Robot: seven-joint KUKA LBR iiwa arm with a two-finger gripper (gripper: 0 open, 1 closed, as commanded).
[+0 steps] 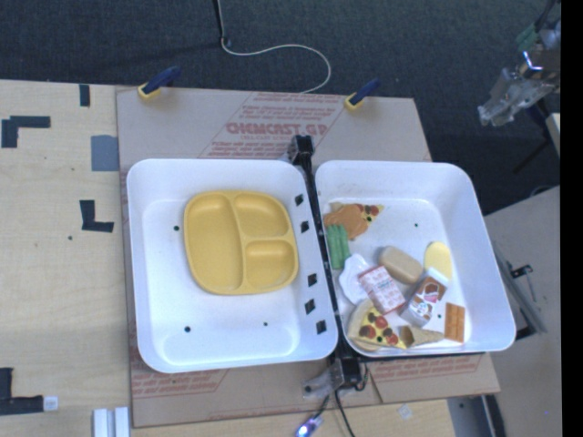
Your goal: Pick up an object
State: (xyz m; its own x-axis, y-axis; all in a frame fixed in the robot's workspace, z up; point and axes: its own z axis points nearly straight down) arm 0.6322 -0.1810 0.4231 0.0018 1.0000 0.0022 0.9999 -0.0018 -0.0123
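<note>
The right bin point(465, 198) holds several toy food items: a pizza slice point(377, 328), a tan bread loaf point(402, 265), a yellow wedge point(439, 260), a green piece point(337, 246), an orange-brown piece point(352, 217), a red-and-white packet point(383, 289) and a small orange cracker point(454, 322). My gripper point(512, 94) hangs at the upper right, outside and well above the bins, far from every item. Nothing shows between its fingers.
The left bin point(150, 244) holds a yellow divided plate point(240, 241). Both bins sit on a cardboard sheet point(264, 126) held by two blue-yellow clamps. A white cable point(273, 48) loops across the dark floor behind.
</note>
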